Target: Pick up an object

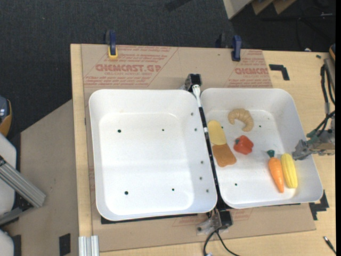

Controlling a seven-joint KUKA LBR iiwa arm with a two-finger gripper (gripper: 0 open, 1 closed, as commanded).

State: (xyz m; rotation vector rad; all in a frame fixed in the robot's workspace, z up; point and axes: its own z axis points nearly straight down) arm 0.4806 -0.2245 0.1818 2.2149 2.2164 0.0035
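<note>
The gripper (303,149) sits at the right bin's (256,95) right rim — finger state I cannot tell. The corn (289,170) lies just beside it, touching the carrot (276,175) — descend centred on the corn alone.

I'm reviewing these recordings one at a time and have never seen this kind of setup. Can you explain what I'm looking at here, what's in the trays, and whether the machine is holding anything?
This is one picture from a camera fixed above a workbench, looking down at a slant. Two shallow white bins sit side by side on a cardboard-covered board. The left bin holds no objects. The right bin holds toy foods: a croissant near the back, a yellow and orange piece along the bin's left wall, a small red piece in the middle, and a carrot lying against a corn cob near the front right. The machine is a robot arm reaching in from the right; its tool sits at the right bin's edge, just above the corn. Nothing is visibly held.
</note>
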